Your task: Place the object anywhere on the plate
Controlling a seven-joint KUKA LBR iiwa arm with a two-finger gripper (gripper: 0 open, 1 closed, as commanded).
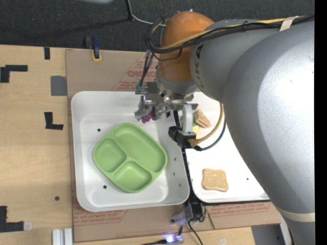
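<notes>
My gripper (147,112) hovers above the left bin's far edge, clenched around a small purple object (147,117). The green plate (130,157) lies just below; next I lower and release there.

two white bins (82,152) are sitting side by side on cardboard (107,70) over a wooden bench (30,152), with a toast slice (214,179) lying in the right one and a blue-and-yellow clamp (94,47) gripping the cardboard's far edge.
</notes>
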